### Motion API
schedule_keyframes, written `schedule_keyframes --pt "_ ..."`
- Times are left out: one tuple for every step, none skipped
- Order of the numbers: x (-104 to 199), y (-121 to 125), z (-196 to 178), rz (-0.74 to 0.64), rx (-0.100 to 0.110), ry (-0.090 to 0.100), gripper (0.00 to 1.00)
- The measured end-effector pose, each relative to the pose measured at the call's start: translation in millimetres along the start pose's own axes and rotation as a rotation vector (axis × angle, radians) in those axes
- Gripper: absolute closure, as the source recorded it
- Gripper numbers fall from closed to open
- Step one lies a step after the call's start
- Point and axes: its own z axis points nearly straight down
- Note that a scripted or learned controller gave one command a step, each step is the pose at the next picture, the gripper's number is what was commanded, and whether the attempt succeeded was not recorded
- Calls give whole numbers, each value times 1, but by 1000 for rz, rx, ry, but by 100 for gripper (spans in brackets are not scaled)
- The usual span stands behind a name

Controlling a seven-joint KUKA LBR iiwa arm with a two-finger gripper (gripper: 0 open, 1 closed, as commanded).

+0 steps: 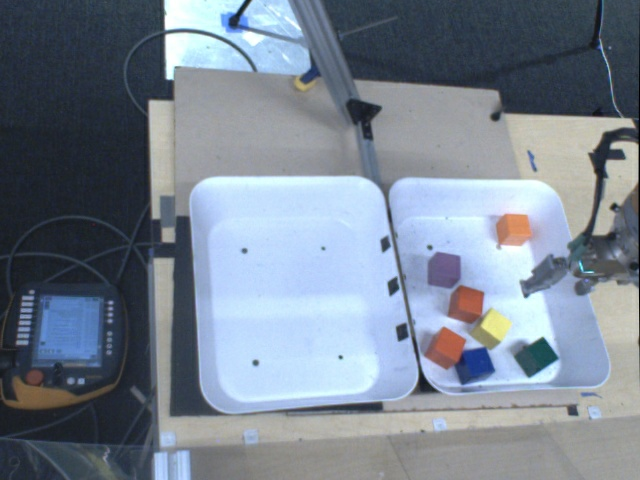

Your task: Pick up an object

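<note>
Gripper (532,281) state unclear, nothing visibly held; hovering over right bin (556,200), approaching. Next: descend onto a cube (466,303).

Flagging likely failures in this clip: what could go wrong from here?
The end effector hangs over the right bin away from any cube, so a descent here might close on nothing. The red cube, yellow cube, orange-red cube and blue cube sit crowded together; a grasp there could nudge neighbours.
</note>
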Motion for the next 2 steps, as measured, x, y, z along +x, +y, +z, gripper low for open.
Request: schedule_keyframes --pt "0 0 0 1 -1 0 0" --pt "-3 6 43 2 4 0 0"
